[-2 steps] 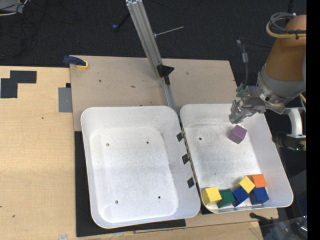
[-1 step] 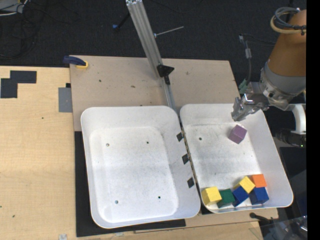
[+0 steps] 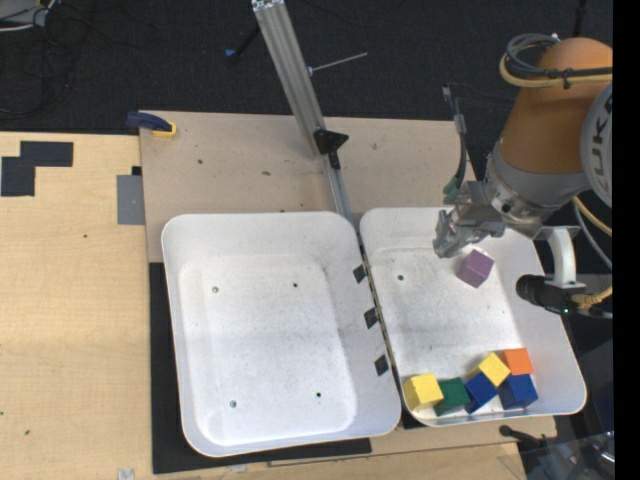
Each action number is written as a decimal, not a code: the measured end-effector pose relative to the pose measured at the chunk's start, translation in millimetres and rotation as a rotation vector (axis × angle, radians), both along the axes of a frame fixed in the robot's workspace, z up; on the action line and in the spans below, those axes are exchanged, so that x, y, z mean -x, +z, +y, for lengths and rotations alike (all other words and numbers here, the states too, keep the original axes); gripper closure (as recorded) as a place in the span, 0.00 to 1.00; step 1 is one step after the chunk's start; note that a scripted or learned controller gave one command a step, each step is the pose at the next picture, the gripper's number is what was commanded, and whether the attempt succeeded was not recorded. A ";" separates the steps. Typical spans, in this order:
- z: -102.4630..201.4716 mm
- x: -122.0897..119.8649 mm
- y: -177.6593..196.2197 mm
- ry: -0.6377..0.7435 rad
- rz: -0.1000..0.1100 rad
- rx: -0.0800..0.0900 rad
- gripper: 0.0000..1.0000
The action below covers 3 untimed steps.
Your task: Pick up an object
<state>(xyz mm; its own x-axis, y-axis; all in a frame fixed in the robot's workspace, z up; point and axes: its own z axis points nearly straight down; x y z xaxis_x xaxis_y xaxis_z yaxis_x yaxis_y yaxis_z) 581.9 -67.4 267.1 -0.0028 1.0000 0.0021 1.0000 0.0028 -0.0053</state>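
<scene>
A purple cube [image 3: 476,267] shows tilted over the right bin [image 3: 420,298], in its upper right part. My gripper [image 3: 460,245] hangs directly above and slightly left of the cube, its tip meeting the cube's top edge. Whether the cube is gripped or lying on the bin floor cannot be made out. In the right bin's front corner lie a yellow cube [image 3: 423,389], a green cube [image 3: 452,395], a second yellow cube [image 3: 493,369], an orange cube [image 3: 517,360] and two blue cubes [image 3: 518,392].
The left bin [image 3: 265,328] lies beside the right one, with black clips [image 3: 371,317] along the shared rim. A slanted aluminium rail [image 3: 296,83] rises behind the bins. A black fixture [image 3: 545,294] sticks in at the right bin's right edge.
</scene>
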 end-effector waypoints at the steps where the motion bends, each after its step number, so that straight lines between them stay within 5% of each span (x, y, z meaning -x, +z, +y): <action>1: 44.5 9.5 -18.6 0.001 0.001 0.000 1.00; 3: 148.1 27.2 -37.3 0.001 0.002 0.000 1.00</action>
